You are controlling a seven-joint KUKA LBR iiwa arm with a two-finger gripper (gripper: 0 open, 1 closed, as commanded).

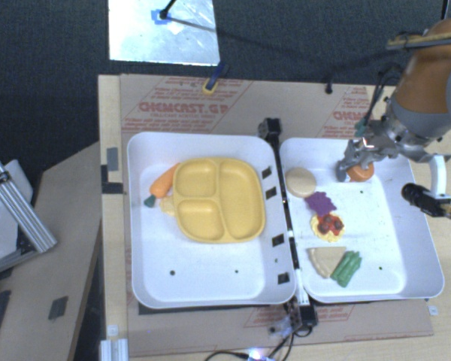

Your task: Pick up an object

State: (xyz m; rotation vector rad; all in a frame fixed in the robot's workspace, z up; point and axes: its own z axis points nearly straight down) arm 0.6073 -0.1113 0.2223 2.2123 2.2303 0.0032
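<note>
My gripper (355, 164) hangs over the back of the right bin (417, 235), right above a small orange round object (361, 174) that peeks out from under it. Whether it touches the object is unclear. In the same bin lie a tan bun (301, 180), a purple piece (320, 201), a yellow and red piece (328, 226), a tan bread slice (325, 259) and a green piece (346, 268). The left bin (146, 201) holds a yellow divided plate (213, 199) with a carrot (162, 181) at its left side.
A black divider with clips (279, 201) runs between the two bins. A black part of the arm (421, 196) reaches over the right bin's right side. A shiny sheet (165, 21) lies behind the bench, and a metal frame (15, 209) stands at the far left.
</note>
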